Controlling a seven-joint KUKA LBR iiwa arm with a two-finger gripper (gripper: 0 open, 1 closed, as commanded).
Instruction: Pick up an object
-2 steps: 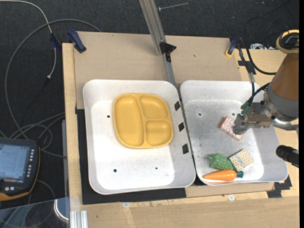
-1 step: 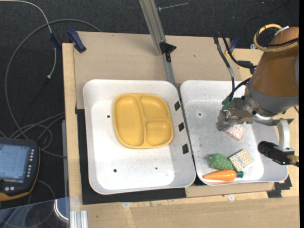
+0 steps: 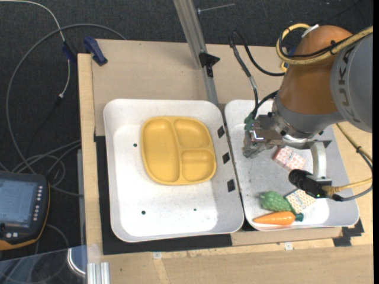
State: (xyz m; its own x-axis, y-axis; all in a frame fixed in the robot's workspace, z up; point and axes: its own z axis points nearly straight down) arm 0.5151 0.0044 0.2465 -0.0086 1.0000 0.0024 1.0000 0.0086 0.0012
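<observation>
My gripper (image 3: 253, 145) hangs low over the left part of the right bin (image 3: 256, 176), close to its left wall. Nothing shows in its grasp. A pink-and-white patterned box (image 3: 289, 157) lies just to its right, partly under the wrist. Toward the bin's front lie a green knobbly toy (image 3: 273, 201), an orange carrot (image 3: 273, 219) along the front wall, and a small patterned packet (image 3: 302, 201) beside the green toy.
The left bin (image 3: 118, 176) holds a yellow divided plate (image 3: 177, 149) near its middle. A metal pole (image 3: 192, 22) slants up from between the bins at the back. The arm's bulk covers the right bin's back half.
</observation>
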